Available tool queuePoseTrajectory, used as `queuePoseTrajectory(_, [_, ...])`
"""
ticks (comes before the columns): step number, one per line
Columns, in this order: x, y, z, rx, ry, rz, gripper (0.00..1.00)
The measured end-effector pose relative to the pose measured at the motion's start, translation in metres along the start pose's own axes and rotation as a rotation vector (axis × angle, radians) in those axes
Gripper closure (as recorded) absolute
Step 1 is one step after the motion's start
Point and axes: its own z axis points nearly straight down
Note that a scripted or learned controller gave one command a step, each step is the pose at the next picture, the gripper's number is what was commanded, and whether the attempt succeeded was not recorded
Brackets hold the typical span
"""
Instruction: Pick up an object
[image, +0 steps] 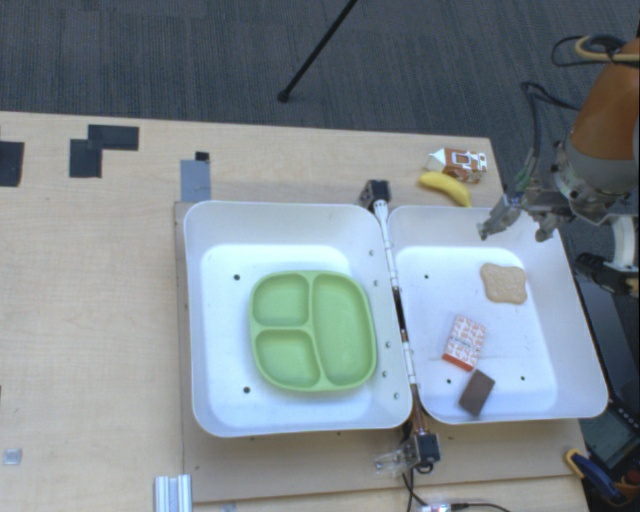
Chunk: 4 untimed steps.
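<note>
Camera view: three objects are seen in the right bin: a tan bread slice at 1 o'clock, a red-patterned packet with its long axis tilted toward 1 o'clock, and a dark block at 6 o'clock. A green divided plate is held by the left bin. The gripper is seen spread and ungrasping at the right bin's 1 o'clock rim.

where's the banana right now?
The banana lies on the bench outside the bins, just beyond the far rim of the right bin, beside a small white and orange carton, left of the gripper.

Pale wooden bench (black tape patches) against dark grey carpet.
</note>
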Motion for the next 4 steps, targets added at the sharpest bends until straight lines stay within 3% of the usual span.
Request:
queuePoseTrajectory(1, [0.015,-0.071,0.129,0.001,0.000,0.002,0.00])
queuePoseTrajectory(2, [0.065,-0.143,0.130,-0.006,0.000,0.004,0.00])
queuePoseTrajectory(3, [0.065,-0.141,0.119,-0.012,-0.001,0.003,1.00])
queuePoseTrajectory(4, [0.144,-0.144,0.032,-0.002,0.002,-0.001,1.00])
